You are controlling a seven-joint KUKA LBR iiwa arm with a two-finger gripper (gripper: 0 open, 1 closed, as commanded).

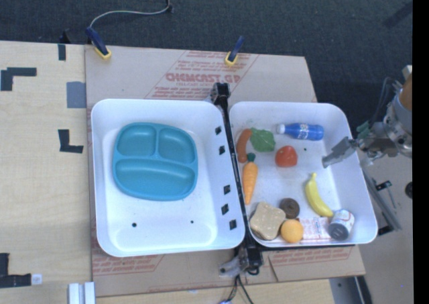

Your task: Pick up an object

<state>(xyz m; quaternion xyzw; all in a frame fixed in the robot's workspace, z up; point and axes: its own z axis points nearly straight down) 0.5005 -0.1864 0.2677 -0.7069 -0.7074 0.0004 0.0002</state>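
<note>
The claw (333, 156) hangs over the right side of the right bin (338, 116). I cannot tell if it is apart or together, and nothing sits in it.

The banana (316, 195) lies nearest to it, just below, close to the bin's right wall. It is yellow, long and bent. It looks like a light plastic toy, smooth and a bit slippery. I think the best place to pinch it is across the middle, where it is thin.

The tomato (286, 156) is to the left of the claw. It is round and red, so it may roll away when pushed.

The bottle (301, 131) lies on its side near the top wall, white and blue. It is round too and could spin.

The can (340, 224) in the bottom corner looks hard and shiny, and the walls crowd it.

The carrot (249, 180) is long and orange and lies by the left wall. The bread (267, 220) looks flat and soft brown. The orange (291, 230) is a small ball touching it.

The left bin (107, 229) holds a blue plate (155, 161) with three parts.
</note>
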